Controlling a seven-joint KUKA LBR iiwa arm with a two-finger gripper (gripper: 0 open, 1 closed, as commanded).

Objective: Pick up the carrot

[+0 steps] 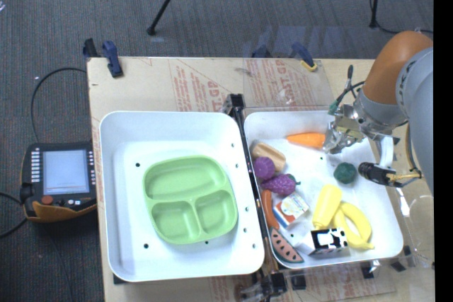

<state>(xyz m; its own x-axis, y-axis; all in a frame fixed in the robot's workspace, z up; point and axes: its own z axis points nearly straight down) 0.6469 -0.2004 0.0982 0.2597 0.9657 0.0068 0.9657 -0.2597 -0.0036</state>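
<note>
The carrot (306, 140) is lying at 12 o'clock in the right bin (396, 223), not yet lifted. The gripper (338, 141) is being positioned at its thick end; finger state cannot be told. Grasp and lift remain.

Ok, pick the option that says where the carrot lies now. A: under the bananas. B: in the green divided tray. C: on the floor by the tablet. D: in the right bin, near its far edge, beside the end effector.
D: the carrot lies in the right bin, with the end effector at its right end.
</note>
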